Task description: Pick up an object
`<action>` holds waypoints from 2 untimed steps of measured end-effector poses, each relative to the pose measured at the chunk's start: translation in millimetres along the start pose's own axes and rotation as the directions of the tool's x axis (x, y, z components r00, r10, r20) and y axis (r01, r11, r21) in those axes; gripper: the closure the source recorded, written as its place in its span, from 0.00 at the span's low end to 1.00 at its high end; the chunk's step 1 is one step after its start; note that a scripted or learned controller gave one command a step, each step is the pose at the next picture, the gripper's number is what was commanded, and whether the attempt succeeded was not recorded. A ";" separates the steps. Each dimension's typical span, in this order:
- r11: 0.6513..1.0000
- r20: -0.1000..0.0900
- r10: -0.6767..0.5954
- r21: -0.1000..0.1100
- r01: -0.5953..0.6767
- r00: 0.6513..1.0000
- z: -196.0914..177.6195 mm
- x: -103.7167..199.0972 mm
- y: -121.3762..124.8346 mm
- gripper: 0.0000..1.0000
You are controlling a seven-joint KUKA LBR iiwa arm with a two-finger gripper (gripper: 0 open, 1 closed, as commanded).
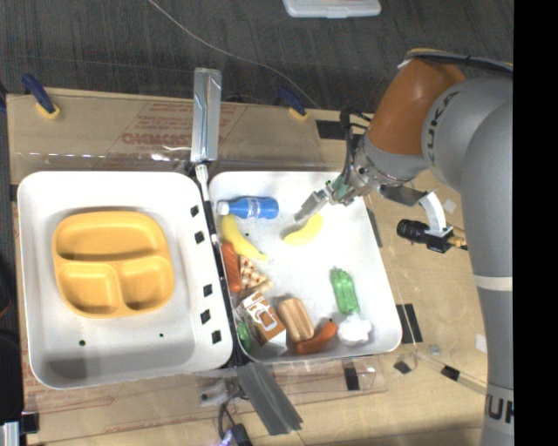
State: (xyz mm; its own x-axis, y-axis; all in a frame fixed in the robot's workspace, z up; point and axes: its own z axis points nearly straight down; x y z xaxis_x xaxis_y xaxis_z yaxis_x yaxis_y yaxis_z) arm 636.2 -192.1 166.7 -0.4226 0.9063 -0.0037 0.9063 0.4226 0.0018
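With nothing lifted yet, the gripper (316,206) hangs just above a yellow piece (303,231) in the right bin (384,287), jaws' state impossible to tell.

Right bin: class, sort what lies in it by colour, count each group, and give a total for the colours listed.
Yellow: 2, a banana and a lemon piece
Blue: 1, a bottle
Green: 1, a bottle
White: 1, a small lump
Total: 5

White tray (332,8) cut by the top edge; packet (264,317) print too small to read.
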 end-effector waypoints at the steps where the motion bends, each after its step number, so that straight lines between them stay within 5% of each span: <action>1: 0.975 -0.004 0.220 0.005 -0.220 0.975 76.2 22.7 33.4 0.00; 2: 1.000 -0.001 0.026 0.000 -0.026 1.000 15.5 32.9 27.0 0.00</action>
State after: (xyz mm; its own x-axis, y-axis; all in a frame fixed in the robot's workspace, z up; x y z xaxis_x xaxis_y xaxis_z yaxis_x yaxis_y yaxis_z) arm 646.8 -150.9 151.1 -0.3985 0.9172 -0.0022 0.9172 0.3985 0.0020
